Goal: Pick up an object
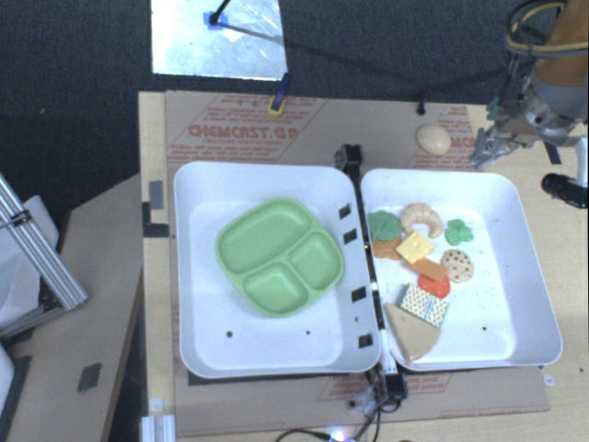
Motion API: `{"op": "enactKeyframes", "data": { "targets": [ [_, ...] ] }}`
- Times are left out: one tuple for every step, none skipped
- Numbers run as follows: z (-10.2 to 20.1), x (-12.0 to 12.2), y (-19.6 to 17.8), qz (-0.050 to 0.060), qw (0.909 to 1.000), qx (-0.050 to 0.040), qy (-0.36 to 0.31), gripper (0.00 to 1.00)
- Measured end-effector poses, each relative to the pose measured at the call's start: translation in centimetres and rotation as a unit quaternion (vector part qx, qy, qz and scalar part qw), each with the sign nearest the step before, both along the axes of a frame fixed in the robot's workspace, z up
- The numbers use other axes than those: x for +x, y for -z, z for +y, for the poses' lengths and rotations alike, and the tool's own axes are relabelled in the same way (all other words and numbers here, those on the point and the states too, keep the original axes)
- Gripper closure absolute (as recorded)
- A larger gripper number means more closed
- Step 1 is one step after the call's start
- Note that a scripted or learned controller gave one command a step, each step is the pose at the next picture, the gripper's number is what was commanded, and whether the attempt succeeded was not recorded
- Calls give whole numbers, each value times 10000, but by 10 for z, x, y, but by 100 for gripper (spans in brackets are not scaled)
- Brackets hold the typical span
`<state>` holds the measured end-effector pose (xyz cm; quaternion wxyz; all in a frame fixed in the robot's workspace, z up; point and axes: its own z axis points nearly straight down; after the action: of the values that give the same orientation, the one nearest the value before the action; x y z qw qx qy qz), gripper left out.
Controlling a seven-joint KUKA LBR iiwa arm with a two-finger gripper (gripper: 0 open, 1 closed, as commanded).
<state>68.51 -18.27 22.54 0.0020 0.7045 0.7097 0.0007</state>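
Observation:
My gripper (pixel 490 151) hangs over the cardboard just beyond the far rim of the right bin (pixel 529 274), open with nothing between its fingers. A beige egg-shaped object (pixel 433 138) lies on the cardboard to its left, outside the bin. Inside the right bin lie several toy foods: a green lettuce leaf (pixel 385 224), a croissant (pixel 421 215), a yellow cheese block (pixel 414 247), a small green piece (pixel 458 232), a cookie (pixel 457 264), a red-orange piece (pixel 433 281), a patterned packet (pixel 424 305) and a tan wedge (pixel 409 335).
The left bin (pixel 198 339) holds a green divided plate (pixel 281 256). A black hinge strip (pixel 361 247) runs between the bins. A shiny sheet (pixel 219 26) lies on the dark floor at the back. A metal frame (pixel 37 256) stands at the far left.

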Motion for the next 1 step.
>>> {"op": "enactKeyframes", "data": {
  "targets": [
    [47, -13, -7, 11, 10000, 8, -4, 100]
  ]
}}
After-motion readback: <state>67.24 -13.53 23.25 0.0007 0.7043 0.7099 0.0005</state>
